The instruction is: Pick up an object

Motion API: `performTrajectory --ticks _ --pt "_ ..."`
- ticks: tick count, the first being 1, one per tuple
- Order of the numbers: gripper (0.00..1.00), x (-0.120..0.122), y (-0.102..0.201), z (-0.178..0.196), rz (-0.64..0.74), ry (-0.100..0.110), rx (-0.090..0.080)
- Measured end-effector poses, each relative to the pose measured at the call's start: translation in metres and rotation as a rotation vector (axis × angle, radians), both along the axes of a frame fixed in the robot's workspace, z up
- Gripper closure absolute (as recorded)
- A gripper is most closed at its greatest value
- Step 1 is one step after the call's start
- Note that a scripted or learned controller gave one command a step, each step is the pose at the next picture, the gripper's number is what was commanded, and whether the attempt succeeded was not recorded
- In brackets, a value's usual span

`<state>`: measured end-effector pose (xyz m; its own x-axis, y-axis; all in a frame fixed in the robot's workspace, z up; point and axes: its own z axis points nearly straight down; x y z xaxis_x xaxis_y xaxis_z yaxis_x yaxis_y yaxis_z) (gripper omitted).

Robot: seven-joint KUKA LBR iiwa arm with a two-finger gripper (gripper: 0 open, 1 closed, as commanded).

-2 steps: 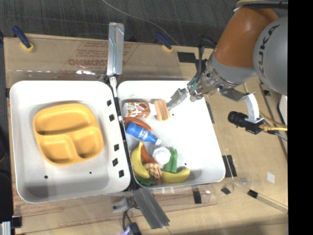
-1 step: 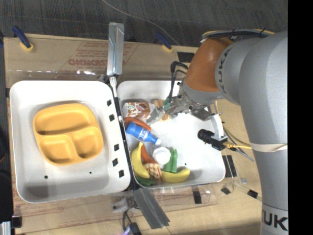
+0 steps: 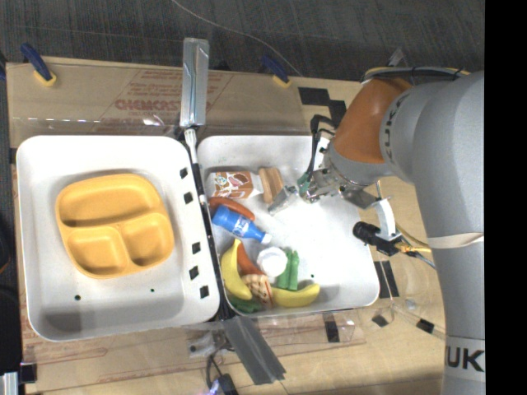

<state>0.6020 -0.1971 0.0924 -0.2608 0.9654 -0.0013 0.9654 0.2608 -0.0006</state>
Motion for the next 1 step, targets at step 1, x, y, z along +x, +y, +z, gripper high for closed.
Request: performTrajectory --ticks 1 --pt "0.0 0.0545 0.0271 0.0002 -0.005 0.003 -0.001"
